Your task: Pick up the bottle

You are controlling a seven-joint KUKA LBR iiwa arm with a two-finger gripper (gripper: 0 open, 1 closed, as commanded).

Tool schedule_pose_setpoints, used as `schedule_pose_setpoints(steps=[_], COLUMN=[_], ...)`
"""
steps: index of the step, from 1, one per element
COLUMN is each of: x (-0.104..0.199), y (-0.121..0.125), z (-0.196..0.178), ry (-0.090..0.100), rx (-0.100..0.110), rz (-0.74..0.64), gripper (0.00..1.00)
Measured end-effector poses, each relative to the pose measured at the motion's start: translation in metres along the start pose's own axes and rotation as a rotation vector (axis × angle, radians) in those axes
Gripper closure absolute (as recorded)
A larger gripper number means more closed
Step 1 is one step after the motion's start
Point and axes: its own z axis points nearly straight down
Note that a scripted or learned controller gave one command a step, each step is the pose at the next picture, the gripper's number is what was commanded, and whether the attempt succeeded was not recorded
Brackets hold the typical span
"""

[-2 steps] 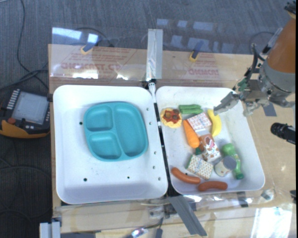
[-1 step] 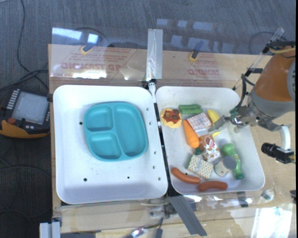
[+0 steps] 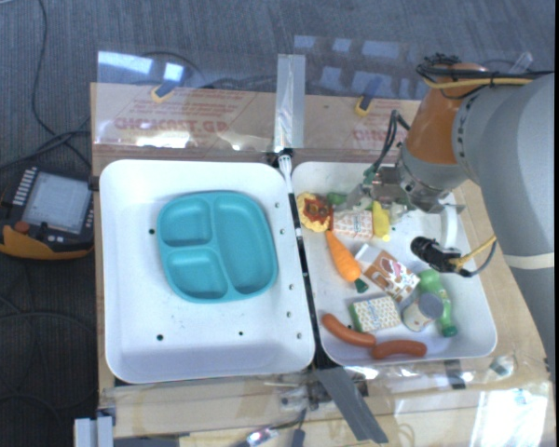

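Observation:
A green bottle (image 3: 440,304) lies in the right bin (image 3: 475,338), close to its right wall and near the front. My gripper (image 3: 384,199) hangs over the back of that bin, above a white carton (image 3: 353,224) and a yellow piece (image 3: 381,221). It is well behind and to the left of the bottle and does not touch it. The grey arm with its orange band comes in from the upper right.
The right bin is crowded: a pizza-like toy (image 3: 315,211), a carrot (image 3: 344,256), two printed boxes (image 3: 390,275) (image 3: 374,313), a small can (image 3: 415,318) against the bottle, and two sausages (image 3: 345,330) (image 3: 399,348). The left bin (image 3: 130,333) holds a teal divided plate (image 3: 215,244).

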Motion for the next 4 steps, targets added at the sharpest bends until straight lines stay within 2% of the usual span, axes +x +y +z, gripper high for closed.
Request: schedule_pose_setpoints(steps=[1, 2, 3, 4], x=[0.000, 0.045, 0.037, 0.037], y=[0.000, -0.006, 0.023, 0.022], z=[0.000, -0.086, 0.001, -0.006], ry=[0.000, -0.001, -0.004, -0.009], rx=[-0.001, 0.020, 0.019, 0.023], rz=[0.000, 0.178, 0.292, 0.289], gripper=[0.00, 0.00, 0.00, 1.00])
